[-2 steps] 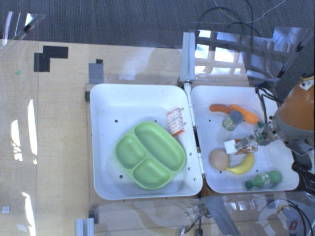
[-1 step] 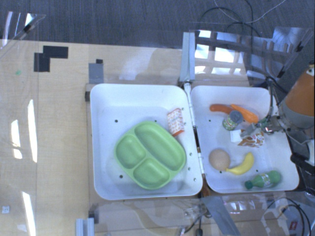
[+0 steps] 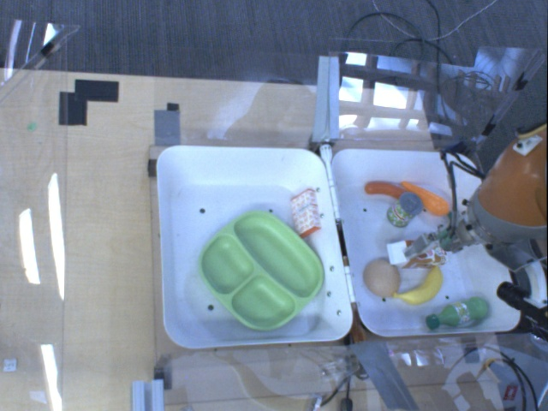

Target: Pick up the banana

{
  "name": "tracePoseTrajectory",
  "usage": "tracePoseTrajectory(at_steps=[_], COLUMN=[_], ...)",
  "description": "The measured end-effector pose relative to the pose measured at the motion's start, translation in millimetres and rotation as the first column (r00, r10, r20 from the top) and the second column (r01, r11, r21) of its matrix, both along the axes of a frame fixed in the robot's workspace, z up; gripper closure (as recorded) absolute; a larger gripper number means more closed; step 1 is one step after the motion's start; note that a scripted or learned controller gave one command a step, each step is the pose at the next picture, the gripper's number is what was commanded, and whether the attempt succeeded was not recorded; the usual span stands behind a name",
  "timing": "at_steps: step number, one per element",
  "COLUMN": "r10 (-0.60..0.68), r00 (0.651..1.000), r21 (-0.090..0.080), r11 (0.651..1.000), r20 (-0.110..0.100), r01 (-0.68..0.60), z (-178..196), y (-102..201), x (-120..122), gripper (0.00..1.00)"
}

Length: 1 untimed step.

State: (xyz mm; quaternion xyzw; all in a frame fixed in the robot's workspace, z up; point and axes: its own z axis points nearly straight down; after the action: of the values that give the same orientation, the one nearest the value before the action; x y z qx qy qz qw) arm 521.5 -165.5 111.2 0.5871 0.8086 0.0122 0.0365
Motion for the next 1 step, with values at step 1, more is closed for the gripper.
tracePoseTrajectory(at_steps=[1], r10=[0.043], r00=[0.999], r21=[-0.005], r11=[0.999], r20=[0.004], r01=[-0.043], z=[0.2], y=[24.2], x=[-11.3], gripper=[0.0])
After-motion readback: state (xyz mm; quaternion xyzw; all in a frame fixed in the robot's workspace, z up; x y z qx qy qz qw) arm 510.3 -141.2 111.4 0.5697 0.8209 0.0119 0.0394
